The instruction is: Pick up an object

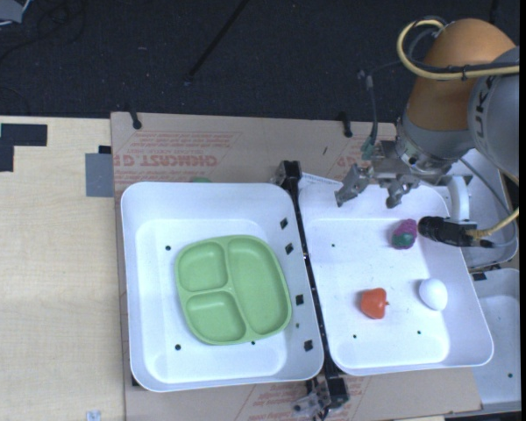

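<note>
grey arm with orange band (460, 68) over the right white bin's (351, 353) far edge; two-finger gripper (373, 191) spread apart, gripping nothing. inside (well apart): purple-green lump (405, 233), red object (373, 303), white egg-shaped ball (433, 294).

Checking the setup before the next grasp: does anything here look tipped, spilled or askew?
Nothing stands out. The green tray lies flat in the left bin; three small objects sit apart in the right bin. The gripper hangs open, holding nothing.

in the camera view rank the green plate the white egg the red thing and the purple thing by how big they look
1. green plate, by far
2. to 4. white egg, red thing, purple thing: these three look alike in size, so no ranking.
</note>
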### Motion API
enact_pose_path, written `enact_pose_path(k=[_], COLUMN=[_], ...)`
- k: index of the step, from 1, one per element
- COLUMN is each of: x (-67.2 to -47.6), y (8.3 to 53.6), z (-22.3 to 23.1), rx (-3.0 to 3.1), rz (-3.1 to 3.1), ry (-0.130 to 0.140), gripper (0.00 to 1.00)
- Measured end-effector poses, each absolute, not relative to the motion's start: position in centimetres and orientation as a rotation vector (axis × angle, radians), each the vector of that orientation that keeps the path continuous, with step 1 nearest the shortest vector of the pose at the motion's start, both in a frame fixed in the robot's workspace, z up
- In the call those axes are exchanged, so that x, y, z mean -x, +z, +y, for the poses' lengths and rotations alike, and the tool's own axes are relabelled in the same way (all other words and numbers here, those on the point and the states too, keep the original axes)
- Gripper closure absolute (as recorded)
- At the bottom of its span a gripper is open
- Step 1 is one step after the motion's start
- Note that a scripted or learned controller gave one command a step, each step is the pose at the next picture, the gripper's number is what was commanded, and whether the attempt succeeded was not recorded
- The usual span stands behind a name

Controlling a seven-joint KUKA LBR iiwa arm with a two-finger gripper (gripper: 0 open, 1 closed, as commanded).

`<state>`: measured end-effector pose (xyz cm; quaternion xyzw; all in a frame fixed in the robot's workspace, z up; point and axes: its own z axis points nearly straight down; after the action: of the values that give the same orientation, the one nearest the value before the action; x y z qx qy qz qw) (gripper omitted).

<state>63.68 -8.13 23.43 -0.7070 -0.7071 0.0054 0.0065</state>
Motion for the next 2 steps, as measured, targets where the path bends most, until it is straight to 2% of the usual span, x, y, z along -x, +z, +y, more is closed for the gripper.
enact_pose_path(k=[1,2], x=[-63.9,-63.4], y=[24.3,17.9], z=[-8.1,-8.1], rx=[2.218,2.215], rz=[-2.221,-2.217], ry=[0.003,0.009], gripper=[0.0,0.0])
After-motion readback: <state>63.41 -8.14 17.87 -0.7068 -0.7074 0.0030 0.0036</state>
